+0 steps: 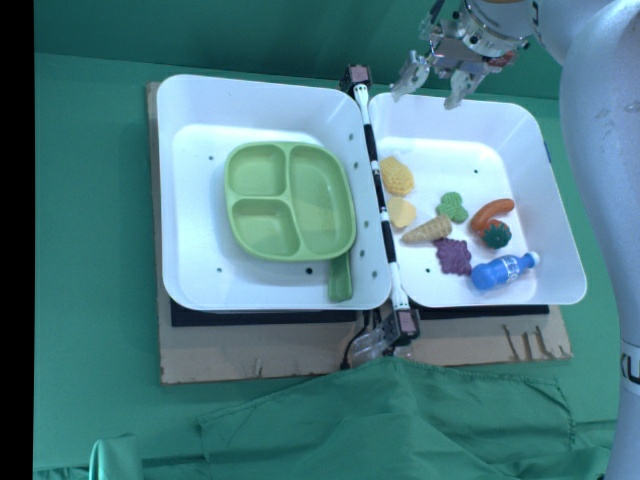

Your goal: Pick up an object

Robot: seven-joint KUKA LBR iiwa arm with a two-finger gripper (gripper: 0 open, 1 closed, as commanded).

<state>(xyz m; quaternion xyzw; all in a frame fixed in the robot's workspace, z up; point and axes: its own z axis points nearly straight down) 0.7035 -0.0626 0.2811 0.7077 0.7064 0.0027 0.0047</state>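
Camera view shows the hand [435, 82] open, holding nothing, above the right bin's [520, 128] far rim, well apart from the toy corn [397, 176].

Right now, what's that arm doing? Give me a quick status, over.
Gripper open, holding nothing, hovering over far rim of right bin. Toy food untouched on bin floor: corn, sausage, blue bottle. Nothing in the way.
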